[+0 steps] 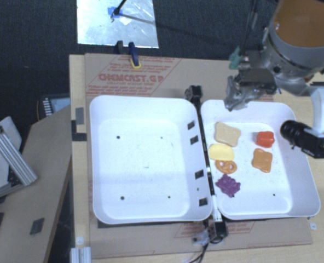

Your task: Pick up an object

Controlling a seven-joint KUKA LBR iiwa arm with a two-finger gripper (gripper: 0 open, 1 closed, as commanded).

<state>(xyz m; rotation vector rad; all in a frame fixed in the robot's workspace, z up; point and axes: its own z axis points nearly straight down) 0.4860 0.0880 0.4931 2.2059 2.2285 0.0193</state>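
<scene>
**Gripper over right bin, top edge**

Gripper hangs at upper-left corner of right bin; can't tell how far open, nothing visibly in it. Objs lie below it in bin: tan bread-like slab, long axis tilted down-right; yellow lump; orange pretzel; purple knobbly piece; red piece; orange piece. Left bin smooth white plastic.

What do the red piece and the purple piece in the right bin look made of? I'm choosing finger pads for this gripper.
Red piece: probably moulded plastic or rubber toy food; its colour is even and saturated, with a faint sheen on top. Purple piece: likely the same, duller, with a lumpy, grape-like surface. The view is too coarse to tell hard from soft. The gripper hangs over the bin's far edge.
</scene>
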